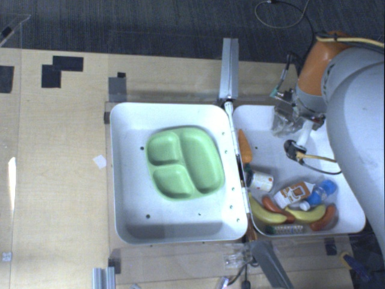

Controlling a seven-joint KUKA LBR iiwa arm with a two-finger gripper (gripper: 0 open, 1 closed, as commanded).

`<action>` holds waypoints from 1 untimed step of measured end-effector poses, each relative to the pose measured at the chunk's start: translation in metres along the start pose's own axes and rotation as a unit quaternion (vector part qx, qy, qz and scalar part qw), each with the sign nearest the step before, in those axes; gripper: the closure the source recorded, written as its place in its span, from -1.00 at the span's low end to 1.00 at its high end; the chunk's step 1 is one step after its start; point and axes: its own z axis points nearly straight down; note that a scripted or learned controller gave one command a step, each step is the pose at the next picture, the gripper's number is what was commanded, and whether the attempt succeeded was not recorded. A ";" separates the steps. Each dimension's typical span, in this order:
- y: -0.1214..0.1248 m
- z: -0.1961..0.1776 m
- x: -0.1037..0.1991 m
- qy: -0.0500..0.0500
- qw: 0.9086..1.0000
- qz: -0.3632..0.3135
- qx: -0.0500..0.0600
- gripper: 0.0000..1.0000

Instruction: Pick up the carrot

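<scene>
The long orange carrot (243, 147) lies in the right white plastic bin (262, 120), pressed close against its left wall, just right of the middle of the frame. The grey robot arm with the orange band (343, 95) reaches in from the right, and its jaws (289, 125) hang near the top of that bin, apart from the carrot. I cannot tell if the jaws are apart or together.

The wall could be a problem. With the carrot so tight against it, one jaw may bump the rim or slide off the smooth carrot. Below lie a small white cup (261, 181), yellow bananas (283, 214) and other toy food, but these sit lower down. The left white bin (120, 179) holds a green divided plate (183, 161).
</scene>
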 end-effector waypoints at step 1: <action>-0.032 -0.098 0.065 -0.001 0.999 -0.044 0.002 1.00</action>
